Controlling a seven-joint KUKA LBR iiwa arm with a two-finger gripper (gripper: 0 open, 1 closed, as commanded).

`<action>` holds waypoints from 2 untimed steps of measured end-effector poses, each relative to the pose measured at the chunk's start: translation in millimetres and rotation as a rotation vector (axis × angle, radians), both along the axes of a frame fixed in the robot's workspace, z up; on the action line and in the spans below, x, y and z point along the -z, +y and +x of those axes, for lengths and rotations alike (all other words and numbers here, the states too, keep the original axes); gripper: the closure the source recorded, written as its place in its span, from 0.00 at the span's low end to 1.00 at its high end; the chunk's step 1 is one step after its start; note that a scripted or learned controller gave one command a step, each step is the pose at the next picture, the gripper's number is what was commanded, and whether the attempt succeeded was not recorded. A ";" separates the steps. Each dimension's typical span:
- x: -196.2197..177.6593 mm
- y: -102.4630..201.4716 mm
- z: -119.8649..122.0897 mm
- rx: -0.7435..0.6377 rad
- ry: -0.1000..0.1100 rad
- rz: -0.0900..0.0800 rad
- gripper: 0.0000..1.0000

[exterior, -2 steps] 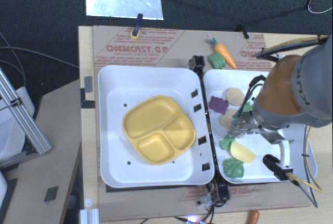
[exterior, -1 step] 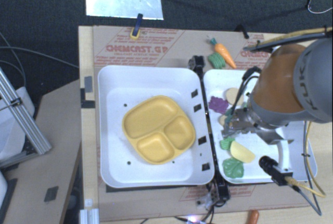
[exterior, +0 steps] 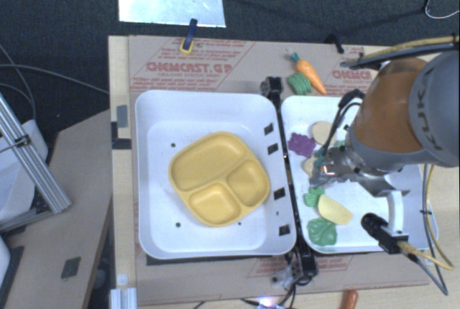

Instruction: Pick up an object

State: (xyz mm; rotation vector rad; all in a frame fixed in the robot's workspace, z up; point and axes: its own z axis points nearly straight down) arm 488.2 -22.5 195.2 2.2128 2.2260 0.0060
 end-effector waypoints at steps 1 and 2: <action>-77.5 49.8 0.2 -0.005 -0.005 0.002 1.00; -142.5 143.5 -1.1 -0.009 -0.004 0.005 1.00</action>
